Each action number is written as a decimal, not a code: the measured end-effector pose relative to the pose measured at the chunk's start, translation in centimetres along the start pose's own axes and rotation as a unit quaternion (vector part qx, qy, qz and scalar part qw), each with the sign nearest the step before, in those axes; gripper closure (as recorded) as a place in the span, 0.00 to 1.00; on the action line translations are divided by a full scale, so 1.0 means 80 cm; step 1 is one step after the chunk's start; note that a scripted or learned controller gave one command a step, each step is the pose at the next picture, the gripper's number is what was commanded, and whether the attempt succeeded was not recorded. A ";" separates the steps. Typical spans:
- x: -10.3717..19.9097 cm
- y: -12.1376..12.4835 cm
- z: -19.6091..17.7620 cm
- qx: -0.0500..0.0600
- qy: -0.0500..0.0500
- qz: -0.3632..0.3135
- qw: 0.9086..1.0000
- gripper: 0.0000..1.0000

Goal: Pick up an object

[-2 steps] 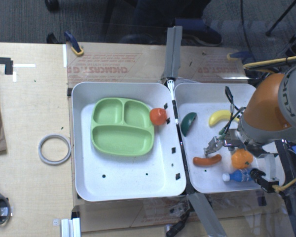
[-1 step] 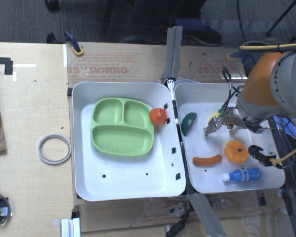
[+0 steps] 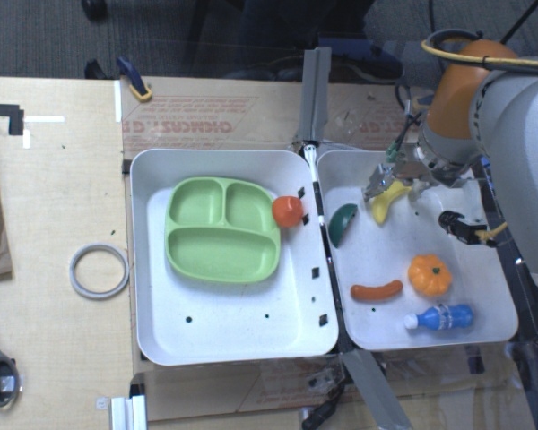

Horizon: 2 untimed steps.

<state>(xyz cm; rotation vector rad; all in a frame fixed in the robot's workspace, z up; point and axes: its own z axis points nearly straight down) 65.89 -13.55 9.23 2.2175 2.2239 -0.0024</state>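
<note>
While arm (image 3: 484, 97) reaches in from right, jaws (image 3: 383, 189) grip banana (image 3: 387, 200) over right bin (image 3: 484, 334).

A robot lab: a big robot arm (image 3: 511, 106) leans over two white bins (image 3: 152, 267) on a worktop (image 3: 54, 204), office chair wheels (image 3: 94, 5) behind.

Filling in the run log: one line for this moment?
gripper at banana, right bin | grasp unconfirmed | pumpkin, sausage, bottle untouched

plate (image 3: 222, 231) in left bin (image 3: 224, 334), beside ball (image 3: 287, 210).
</note>
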 end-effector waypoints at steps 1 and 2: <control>-0.001 -0.005 -0.008 0.009 0.000 0.001 1.000 1.00; 0.070 -0.022 -0.133 0.000 0.000 0.000 1.000 1.00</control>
